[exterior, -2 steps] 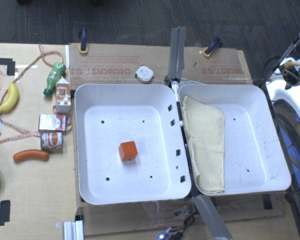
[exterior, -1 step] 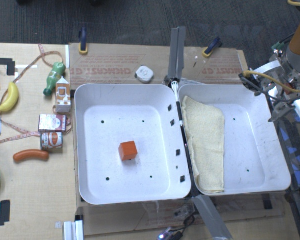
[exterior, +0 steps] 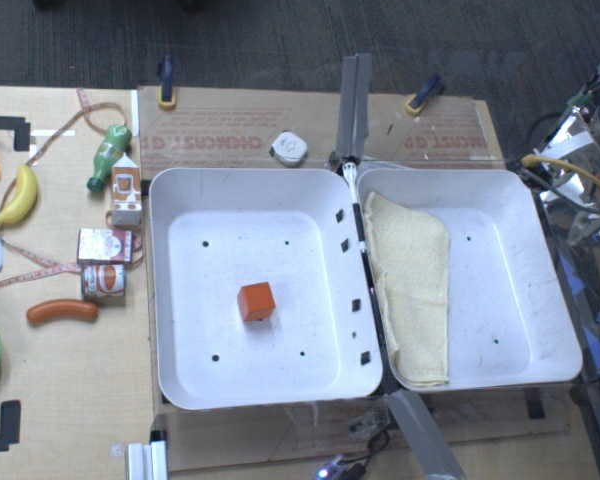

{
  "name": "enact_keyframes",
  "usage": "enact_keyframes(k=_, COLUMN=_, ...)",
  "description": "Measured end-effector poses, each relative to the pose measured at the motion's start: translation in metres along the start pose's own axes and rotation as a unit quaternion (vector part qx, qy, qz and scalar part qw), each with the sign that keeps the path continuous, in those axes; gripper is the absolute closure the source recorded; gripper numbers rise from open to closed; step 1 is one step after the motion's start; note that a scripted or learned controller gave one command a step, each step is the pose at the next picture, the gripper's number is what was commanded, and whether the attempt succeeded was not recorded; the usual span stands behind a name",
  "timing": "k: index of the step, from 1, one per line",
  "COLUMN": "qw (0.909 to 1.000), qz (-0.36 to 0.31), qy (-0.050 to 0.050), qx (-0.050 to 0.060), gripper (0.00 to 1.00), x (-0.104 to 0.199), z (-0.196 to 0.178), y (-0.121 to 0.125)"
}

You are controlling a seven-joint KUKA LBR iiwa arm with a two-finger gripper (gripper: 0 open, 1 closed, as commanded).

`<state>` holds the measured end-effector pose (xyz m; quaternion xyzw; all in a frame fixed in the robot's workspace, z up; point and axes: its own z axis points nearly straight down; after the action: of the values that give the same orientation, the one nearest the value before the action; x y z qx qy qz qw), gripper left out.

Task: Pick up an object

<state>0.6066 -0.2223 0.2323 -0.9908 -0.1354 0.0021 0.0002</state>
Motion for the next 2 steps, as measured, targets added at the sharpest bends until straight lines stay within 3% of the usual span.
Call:
enact_keyframes(k=1, qw=0.9995, qz=0.031, qy=0.0, qx=0.001, gripper=0.0, x=-0.091, z=0.113, y=-0.038)
enact_keyframes(k=2, qw=0.9994, qz=0.036, qy=0.001, qx=0.0, gripper=0.0, x=-0.098, z=0.036, y=-0.027)
